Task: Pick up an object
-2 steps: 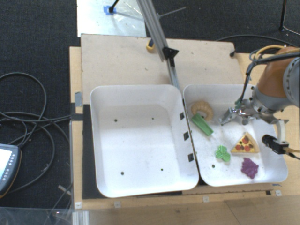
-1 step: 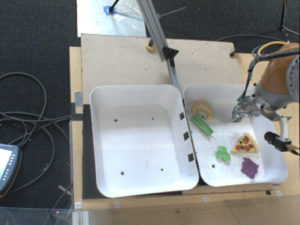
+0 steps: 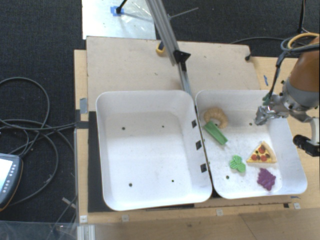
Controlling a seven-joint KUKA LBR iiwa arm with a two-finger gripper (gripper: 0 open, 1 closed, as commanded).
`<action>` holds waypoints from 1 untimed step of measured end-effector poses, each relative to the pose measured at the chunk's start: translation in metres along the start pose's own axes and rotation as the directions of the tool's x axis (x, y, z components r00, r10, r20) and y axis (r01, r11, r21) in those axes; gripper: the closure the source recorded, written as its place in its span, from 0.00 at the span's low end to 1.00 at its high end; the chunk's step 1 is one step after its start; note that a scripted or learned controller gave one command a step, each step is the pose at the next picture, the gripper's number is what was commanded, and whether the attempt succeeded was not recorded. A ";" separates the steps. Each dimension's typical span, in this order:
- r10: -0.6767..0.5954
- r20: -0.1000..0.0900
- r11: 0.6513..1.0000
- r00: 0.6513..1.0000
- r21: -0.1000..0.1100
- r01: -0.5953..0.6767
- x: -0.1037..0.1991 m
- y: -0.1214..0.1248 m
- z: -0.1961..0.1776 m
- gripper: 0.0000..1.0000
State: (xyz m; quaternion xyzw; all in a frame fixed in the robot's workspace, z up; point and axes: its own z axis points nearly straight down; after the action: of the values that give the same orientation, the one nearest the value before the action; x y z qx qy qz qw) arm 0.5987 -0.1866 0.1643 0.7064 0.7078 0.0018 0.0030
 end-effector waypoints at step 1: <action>-0.004 0.000 1.000 1.000 0.000 0.004 0.001 0.008 -0.046 1.00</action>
State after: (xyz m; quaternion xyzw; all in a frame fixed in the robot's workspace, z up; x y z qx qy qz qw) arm 0.6067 -0.1851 0.2105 0.7049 0.7093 0.0017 0.0031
